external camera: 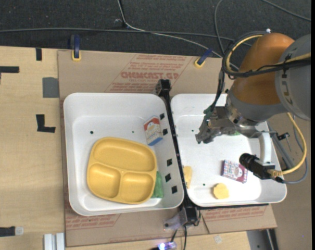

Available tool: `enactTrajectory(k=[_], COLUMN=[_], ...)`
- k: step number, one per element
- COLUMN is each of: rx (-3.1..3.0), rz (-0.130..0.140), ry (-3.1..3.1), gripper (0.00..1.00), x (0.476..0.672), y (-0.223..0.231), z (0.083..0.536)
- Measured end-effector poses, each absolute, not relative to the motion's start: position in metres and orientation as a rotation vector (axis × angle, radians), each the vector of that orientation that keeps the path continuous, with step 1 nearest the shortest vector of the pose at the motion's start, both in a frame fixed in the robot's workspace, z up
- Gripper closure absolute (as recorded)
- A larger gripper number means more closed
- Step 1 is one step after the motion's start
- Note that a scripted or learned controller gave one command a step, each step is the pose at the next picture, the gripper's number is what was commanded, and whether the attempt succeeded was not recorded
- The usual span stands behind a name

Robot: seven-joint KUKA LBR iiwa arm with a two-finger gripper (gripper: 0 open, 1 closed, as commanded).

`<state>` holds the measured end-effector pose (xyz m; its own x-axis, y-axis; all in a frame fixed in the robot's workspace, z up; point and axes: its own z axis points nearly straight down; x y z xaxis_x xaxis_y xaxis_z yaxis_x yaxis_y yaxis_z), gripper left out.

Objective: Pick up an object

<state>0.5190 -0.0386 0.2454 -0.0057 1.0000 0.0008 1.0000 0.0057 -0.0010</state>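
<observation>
A pale wooden desk (22, 155) carries a sheet of brown cardboard (136, 74) printed with red lettering, and black tape marks dot the bare wood at the left. Two clips, one at the cardboard's far left corner (75, 50) and one at its far edge nearer the right (202, 59), pin the sheet down. Beyond the desk the background is dark, with black cables (147, 29) trailing across it.

Two shallow white bins sit side by side on the cardboard. The left bin (76, 113) holds a yellow divided tray (122, 170) with three compartments, a green item (158, 186) wedged between the tray's right edge and the bin wall, and a small red, white and blue carton (154, 129) near the far right corner.

The right bin (191, 105) holds a purple patterned packet (234, 170) toward its near right, a round yellow piece (220, 191) near the front wall, and a pale yellow item (187, 174) against the left wall.

The grey arm with its orange band (259, 69) reaches in from the right, and the end effector (208, 130) hangs over the far part of the right bin, well apart from the packet and the yellow piece. Whether it is open or closed cannot be told from this angle. A bit of green (234, 132) shows just beside it, partly hidden.
</observation>
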Motion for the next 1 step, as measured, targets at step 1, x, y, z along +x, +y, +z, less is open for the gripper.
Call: enactTrajectory(k=[1], rx=[-2.215], rz=[0.001], ry=[-2.226], gripper=[1.00], x=[0.5148], y=[0.0098], z=[0.2493])
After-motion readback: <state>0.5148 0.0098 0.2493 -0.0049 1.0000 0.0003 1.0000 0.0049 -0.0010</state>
